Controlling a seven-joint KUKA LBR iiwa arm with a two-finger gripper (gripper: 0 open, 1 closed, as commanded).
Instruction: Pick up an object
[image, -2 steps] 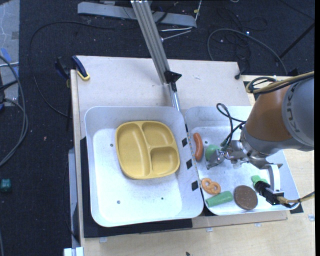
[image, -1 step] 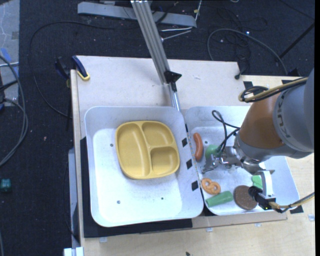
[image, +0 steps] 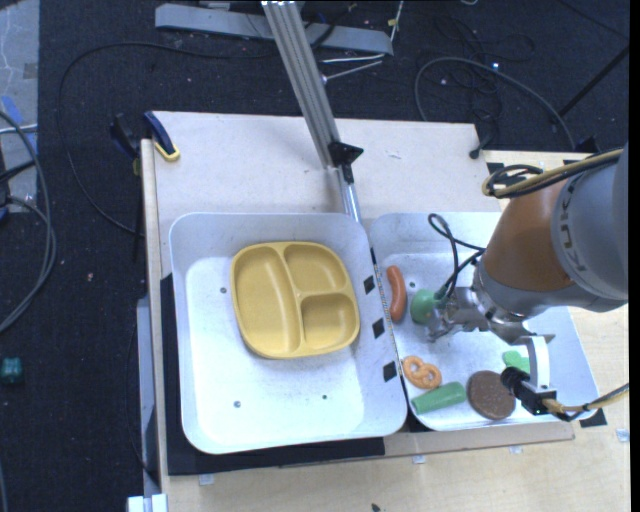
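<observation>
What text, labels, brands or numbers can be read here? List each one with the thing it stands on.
None can be read.
The yellow divided plate, the left bin and the right bin bear no lettering.
The black tabs along the seam between the bins are too small to show any print.

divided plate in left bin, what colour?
Yellow. The plate shows plainly in the camera view, lying in the left bin.

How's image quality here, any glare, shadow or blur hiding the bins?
Camera view: soft overall; white bins slightly blown out; small toys like the pretzel lack fine detail; gripper sits in the arm's shadow; floor is very dark.
</observation>
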